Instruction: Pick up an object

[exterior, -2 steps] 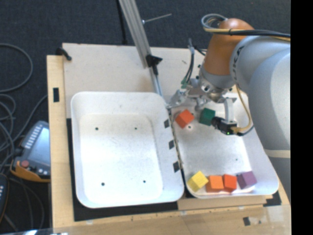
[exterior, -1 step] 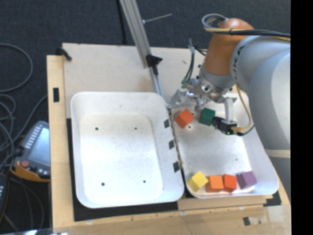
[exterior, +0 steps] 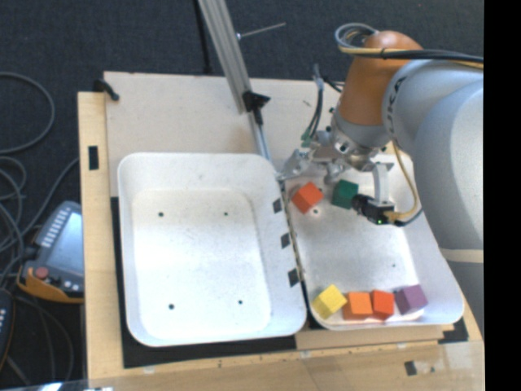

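Camera view gives you the grey arm's two-finger gripper (exterior: 326, 187) low over the far end of the right shallow white bin (exterior: 423, 300). You see a small orange-red block (exterior: 307, 197) and a dark green block (exterior: 345, 193) just below it; whether its claw is spread or pinching, you cannot tell. Along that bin's near wall sit yellow (exterior: 330, 300), two orange (exterior: 370, 304) and purple (exterior: 409, 298) blocks.

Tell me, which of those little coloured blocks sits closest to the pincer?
The green block, right under the pincer at the far end of the right bin. The orange-red block sits just beside it; the other four line the bin's near edge.
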